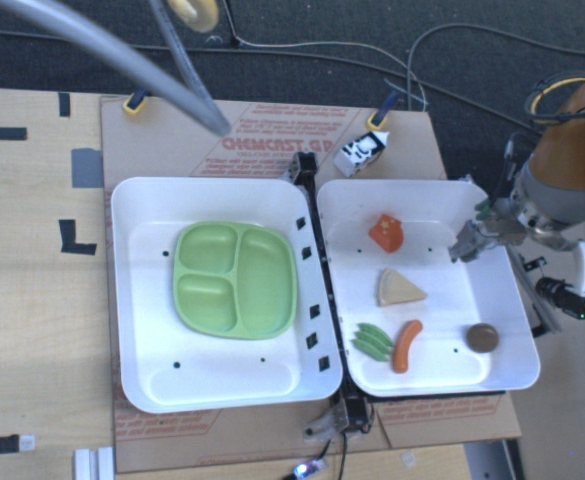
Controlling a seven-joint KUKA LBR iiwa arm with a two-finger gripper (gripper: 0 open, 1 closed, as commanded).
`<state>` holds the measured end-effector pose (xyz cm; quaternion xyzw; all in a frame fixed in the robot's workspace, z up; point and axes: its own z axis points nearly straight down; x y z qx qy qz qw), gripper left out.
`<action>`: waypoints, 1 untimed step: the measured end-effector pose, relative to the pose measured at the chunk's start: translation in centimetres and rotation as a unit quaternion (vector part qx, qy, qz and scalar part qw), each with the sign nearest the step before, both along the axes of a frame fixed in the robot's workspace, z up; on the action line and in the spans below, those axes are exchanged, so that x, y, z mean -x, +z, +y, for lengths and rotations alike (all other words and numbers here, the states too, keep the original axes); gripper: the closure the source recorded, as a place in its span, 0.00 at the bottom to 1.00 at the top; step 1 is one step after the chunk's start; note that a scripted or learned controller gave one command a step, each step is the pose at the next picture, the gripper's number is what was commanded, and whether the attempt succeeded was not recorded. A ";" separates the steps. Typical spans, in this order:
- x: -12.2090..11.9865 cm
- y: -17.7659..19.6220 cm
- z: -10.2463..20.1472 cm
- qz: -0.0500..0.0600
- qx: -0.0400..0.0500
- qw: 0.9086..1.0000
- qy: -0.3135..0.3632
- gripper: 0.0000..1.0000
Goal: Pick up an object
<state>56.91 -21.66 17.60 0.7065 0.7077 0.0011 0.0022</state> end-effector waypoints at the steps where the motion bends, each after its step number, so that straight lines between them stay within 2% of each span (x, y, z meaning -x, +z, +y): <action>1: 0.8 5.7 -0.4 0.000 0.000 1.000 0.000 1.00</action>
